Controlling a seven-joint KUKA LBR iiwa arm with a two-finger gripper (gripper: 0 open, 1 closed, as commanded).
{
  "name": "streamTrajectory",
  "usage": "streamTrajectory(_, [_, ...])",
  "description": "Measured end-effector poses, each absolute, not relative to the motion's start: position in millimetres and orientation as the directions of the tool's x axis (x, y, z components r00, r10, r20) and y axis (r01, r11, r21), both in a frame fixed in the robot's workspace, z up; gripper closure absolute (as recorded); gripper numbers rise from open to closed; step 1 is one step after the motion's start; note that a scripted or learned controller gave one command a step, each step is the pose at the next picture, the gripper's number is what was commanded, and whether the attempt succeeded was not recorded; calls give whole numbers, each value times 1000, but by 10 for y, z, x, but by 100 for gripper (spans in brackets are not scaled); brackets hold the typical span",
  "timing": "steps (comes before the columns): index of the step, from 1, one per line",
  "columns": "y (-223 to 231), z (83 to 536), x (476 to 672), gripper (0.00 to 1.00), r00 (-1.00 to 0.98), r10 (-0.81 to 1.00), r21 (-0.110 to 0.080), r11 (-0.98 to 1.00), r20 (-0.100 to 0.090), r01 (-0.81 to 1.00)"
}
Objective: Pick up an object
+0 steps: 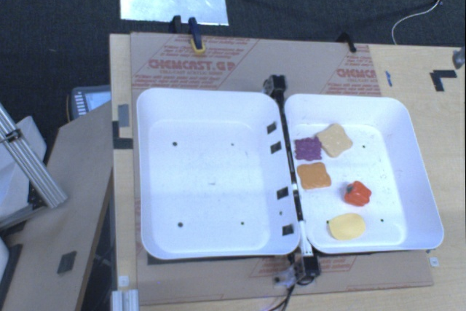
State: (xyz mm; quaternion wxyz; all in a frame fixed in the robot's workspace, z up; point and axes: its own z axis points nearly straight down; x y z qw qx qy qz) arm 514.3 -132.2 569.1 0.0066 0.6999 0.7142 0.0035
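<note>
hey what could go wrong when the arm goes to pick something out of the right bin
The purple piece, tan slab and orange square sit bunched together, so the fingers might catch two or push one aside. All three lie near the right white bin's inner wall, so the fingers might strike it.

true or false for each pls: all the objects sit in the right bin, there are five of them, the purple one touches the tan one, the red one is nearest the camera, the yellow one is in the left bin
1. All the objects sit in the right bin. True.
2. There are five objects. True: purple piece, tan piece, orange piece, red piece, yellow piece.
3. The purple piece touches the tan piece. True, their edges appear to meet.
4. The red piece lies nearest the bin's bottom edge. False: the yellow piece does.
5. The yellow piece is in the left bin. False: it lies in the right bin.
</note>
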Motion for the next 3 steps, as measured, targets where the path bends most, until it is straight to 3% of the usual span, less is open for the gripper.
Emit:
streamTrajectory(1, [-1322,5808,5148,100,-25,1000,19,25,-6,1000])
streamTrajectory(2, [-1321,5804,5148,0,-25,1000,18,26,-6,1000])
streamTrajectory(3, [-1320,5921,5153,100,-30,1000,23,30,-8,999])
